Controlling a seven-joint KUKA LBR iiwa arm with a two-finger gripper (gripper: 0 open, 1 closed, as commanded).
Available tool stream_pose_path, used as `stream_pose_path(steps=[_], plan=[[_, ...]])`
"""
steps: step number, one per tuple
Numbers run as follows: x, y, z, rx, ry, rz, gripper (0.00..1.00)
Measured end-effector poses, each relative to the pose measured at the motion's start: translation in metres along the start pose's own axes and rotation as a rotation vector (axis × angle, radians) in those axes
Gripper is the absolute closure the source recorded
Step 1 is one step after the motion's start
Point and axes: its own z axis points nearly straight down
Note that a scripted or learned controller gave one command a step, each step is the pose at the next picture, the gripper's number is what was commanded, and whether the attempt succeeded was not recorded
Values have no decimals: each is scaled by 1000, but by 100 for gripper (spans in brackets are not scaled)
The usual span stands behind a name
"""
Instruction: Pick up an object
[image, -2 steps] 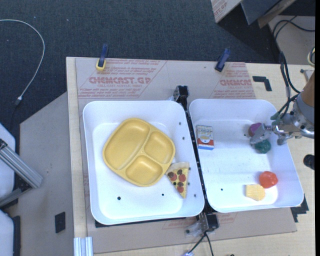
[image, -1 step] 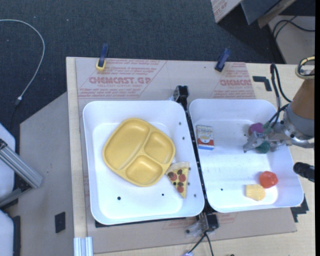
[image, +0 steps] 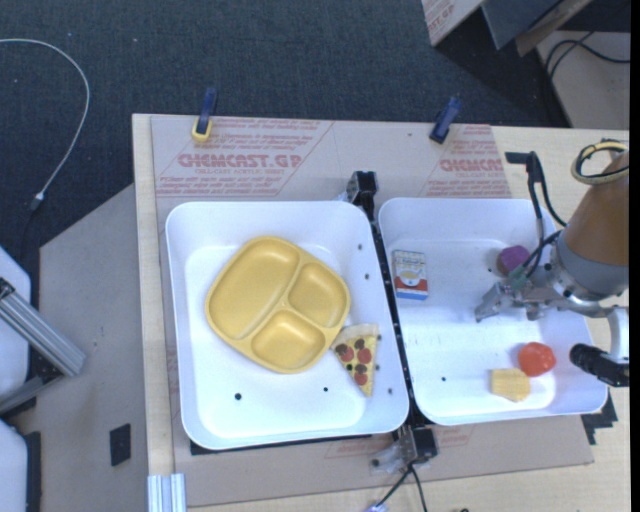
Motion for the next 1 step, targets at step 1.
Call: stream_pose_path(steps=[1], plan=[[-1,2,-13,-7,-4,0,100]])
